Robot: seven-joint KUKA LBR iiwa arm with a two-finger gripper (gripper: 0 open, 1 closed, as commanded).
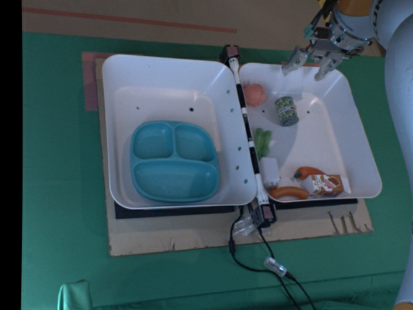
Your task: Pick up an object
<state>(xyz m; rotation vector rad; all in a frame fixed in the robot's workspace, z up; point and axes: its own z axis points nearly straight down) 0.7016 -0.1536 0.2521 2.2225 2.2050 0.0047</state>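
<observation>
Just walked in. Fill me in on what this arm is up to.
The arm's gripper hangs over the far edge of the right bin, fingers spread and nothing between them. Below it in that bin lie an orange ball, a green can, a green vegetable, a white block, two orange pieces and a small carton. The left bin holds a teal divided plate. Nothing has been picked up yet.

Green can (287,110) lies tilted in right bin (361,141).
</observation>
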